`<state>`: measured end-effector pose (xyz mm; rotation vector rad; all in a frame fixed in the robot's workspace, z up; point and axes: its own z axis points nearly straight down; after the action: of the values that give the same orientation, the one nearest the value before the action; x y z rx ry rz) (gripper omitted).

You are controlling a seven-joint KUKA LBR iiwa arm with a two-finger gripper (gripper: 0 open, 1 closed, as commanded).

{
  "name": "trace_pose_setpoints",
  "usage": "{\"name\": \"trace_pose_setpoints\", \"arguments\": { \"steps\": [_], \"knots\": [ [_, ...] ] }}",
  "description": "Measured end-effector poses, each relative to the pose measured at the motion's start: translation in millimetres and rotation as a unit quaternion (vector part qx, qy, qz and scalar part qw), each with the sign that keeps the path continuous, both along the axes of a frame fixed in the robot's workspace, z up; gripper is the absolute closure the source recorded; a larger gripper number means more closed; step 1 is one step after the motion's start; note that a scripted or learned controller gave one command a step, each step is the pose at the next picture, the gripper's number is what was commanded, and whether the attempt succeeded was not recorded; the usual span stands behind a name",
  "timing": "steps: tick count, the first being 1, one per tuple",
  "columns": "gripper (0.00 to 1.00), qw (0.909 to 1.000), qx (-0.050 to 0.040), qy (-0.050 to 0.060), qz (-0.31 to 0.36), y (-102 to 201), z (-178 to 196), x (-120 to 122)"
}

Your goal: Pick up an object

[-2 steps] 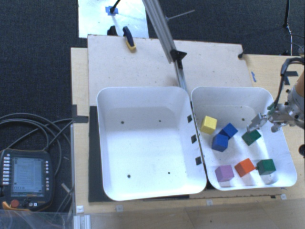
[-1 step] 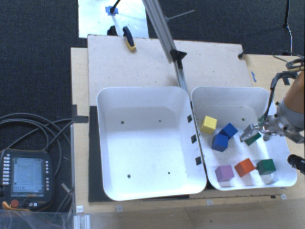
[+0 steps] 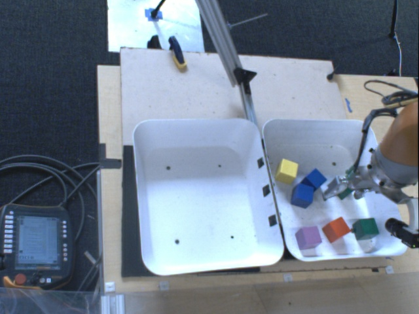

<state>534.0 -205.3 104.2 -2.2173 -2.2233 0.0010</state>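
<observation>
The right bin (image 3: 314,133) holds several small cubes. A yellow cube (image 3: 286,171) lies near its left wall, with two blue cubes (image 3: 308,188) touching each other just right of it. Along the front edge sit a purple cube (image 3: 308,237), an orange cube (image 3: 336,229) and a green cube (image 3: 365,228). My gripper (image 3: 338,188) reaches in from the right and hovers just right of the blue cubes, above the orange one. Nothing shows in its grasp.
The left bin (image 3: 147,175) stands beside the right one, their walls meeting along a dark divider (image 3: 267,191). A metal pole (image 3: 219,31) slants in from the top. A teach pendant (image 3: 36,244) with cables lies at the far left.
</observation>
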Motion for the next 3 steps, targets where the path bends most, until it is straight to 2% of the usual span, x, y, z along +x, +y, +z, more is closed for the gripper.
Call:
{"name": "trace_pose_setpoints", "arguments": {
  "steps": [1, 2, 3],
  "knots": [
    [1.00, 1.0000, -0.0011, -0.003, 0.001, -1.1, 13.1, 1.3],
    [1.00, 1.0000, -0.0021, -0.004, -0.001, -9.6, 71.3, -3.2],
    [1.00, 1.0000, -0.0018, -0.005, 0.002, -1.3, 122.0, 3.2]
  ]
}}
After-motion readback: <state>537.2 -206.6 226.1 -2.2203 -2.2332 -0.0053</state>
